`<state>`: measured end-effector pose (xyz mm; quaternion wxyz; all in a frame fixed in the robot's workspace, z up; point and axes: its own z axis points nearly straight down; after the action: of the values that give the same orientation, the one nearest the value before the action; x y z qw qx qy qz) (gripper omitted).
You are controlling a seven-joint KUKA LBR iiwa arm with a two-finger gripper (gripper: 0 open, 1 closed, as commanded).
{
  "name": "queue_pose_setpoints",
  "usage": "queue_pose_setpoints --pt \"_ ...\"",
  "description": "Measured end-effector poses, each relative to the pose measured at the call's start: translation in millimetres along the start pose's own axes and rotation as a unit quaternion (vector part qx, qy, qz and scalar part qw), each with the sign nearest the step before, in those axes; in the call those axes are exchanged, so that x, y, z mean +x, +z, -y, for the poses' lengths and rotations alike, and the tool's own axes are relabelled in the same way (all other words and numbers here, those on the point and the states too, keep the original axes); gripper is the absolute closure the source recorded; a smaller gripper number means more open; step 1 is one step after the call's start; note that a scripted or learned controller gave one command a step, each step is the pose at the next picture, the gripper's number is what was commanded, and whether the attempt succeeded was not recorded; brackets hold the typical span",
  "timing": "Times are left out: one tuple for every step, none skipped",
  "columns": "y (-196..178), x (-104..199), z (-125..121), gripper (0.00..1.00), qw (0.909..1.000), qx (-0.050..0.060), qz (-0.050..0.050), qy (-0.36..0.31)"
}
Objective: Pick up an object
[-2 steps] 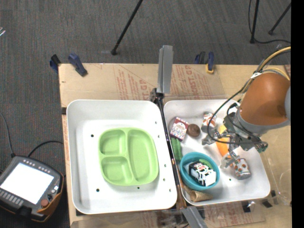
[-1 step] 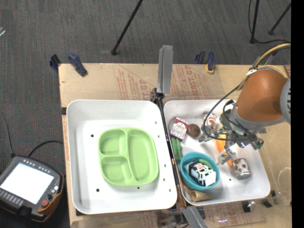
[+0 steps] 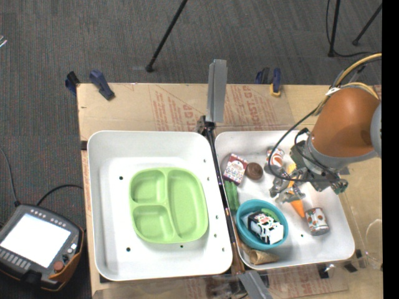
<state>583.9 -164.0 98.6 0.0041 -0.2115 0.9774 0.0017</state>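
My gripper (image 3: 288, 189) hangs low over the middle of the right bin (image 3: 336, 245), under the orange wrist band. Right below it lies an orange carrot-like piece (image 3: 299, 208). A small tin can (image 3: 317, 221) lies just right of that piece. An orange-and-white can (image 3: 276, 159) stands to the gripper's upper left. A blue bowl (image 3: 247, 212) at the bin's front holds a black-and-white cow-patterned block (image 3: 267, 227). A red-and-white small box (image 3: 235, 168) and a brown round piece (image 3: 254, 170) lie at the bin's left. Nothing shows held in the gripper.
The left bin (image 3: 106, 167) holds a light green divided plate (image 3: 168, 204). A green cucumber-like thing (image 3: 232, 195) lies along the right bin's left wall. A brown scrap (image 3: 259, 256) sits at the front edge. A grey post (image 3: 217, 95) stands behind the bins.
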Motion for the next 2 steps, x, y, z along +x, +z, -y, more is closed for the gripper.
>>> queue_pose_setpoints --pt "-115.2 -71.1 -46.1 1.0 0.9989 0.004 0.004 0.047" --pt "13.4 -66.7 -26.3 1.0 0.9997 -0.001 -0.004 -0.024"
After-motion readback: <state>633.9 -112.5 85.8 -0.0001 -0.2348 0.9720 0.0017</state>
